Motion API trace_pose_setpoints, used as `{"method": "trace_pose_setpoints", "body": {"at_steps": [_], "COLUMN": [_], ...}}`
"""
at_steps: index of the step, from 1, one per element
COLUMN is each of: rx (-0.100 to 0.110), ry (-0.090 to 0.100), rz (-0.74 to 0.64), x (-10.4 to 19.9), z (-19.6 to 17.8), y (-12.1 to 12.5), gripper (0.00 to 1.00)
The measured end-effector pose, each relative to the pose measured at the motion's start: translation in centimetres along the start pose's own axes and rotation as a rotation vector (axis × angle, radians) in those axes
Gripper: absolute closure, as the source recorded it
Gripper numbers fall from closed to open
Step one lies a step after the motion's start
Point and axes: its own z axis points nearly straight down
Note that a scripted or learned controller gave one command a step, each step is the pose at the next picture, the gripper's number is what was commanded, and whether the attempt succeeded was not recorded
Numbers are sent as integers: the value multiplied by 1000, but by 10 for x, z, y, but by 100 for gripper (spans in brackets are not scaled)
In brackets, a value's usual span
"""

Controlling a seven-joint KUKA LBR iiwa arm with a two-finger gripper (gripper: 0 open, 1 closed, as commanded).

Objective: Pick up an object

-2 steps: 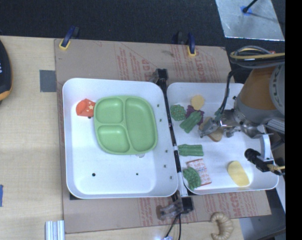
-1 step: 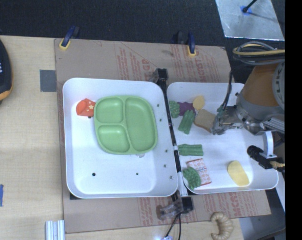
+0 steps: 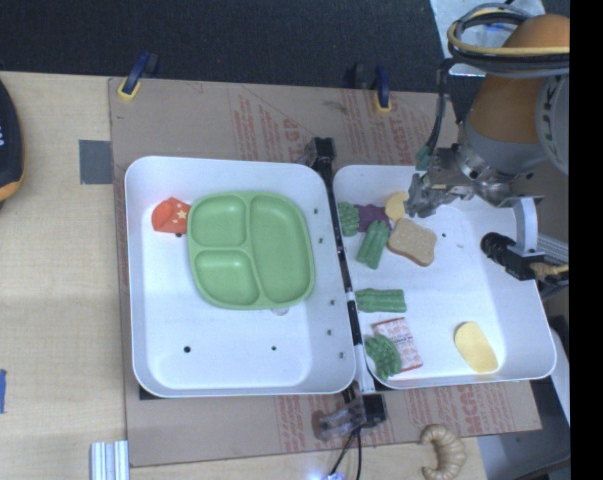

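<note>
Right bin (image 3: 521, 298), far end: claw (image 3: 421, 204) low over crowded items, finger state cannot be told. Bread slice (image 3: 412, 241) just beside it, touching green piece (image 3: 372, 244). Risk: neighbours nudged, grasp slips or misses.

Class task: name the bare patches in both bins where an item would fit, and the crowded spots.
Free: left bin floor below the green plate; right bin between bread slice and yellow piece. Crowded: the right bin's left side, around the green pieces and pincer.
</note>
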Motion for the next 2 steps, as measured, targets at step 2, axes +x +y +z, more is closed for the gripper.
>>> {"method": "trace_pose_setpoints", "body": {"at_steps": [2], "rx": [14], "ry": [-1], "rz": [12], "x": [-55], "z": [116], "y": [-1], "gripper": [0]}}
